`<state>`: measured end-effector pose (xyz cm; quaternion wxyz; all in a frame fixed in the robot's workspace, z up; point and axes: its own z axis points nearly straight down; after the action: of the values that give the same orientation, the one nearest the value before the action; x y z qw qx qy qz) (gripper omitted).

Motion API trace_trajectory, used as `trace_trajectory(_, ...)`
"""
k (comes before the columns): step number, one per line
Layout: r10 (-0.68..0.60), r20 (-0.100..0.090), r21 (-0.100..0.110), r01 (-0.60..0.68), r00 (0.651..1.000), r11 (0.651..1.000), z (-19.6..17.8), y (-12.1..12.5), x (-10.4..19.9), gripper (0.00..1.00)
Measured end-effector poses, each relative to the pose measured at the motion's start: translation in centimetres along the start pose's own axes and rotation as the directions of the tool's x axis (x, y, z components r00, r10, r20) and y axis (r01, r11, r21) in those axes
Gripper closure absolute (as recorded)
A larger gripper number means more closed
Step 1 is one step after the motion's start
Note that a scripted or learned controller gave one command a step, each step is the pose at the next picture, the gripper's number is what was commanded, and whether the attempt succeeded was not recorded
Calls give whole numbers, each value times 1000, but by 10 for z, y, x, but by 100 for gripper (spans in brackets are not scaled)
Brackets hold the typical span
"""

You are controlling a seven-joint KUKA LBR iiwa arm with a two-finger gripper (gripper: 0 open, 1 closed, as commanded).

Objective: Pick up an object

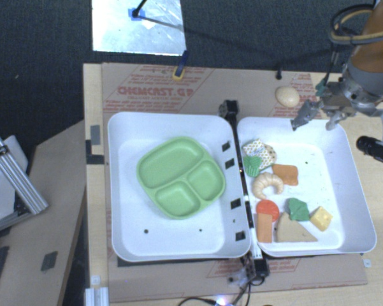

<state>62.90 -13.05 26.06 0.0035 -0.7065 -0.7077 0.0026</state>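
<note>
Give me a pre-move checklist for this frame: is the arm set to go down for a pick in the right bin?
1. Fingers spread: ok; gripper open, nothing between the fingers.
2. Gripper above right bin: ok, at its far rim.
3. Gripper over a target: not ok; croissant and orange block lie nearer the divider.
4. Targets separable: cannot tell; the pieces sit crowded.
5. Stray egg outside the bin: ok, apart from the fingers.

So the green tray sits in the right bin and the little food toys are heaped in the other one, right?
Not quite. The camera view shows the green tray in the left bin; the food toys are in the right bin, beside it. The rest holds.
</note>
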Motion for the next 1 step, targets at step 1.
trace_trajectory(1,-2,1,-10,2,1000,1000,-6,2,0,0)
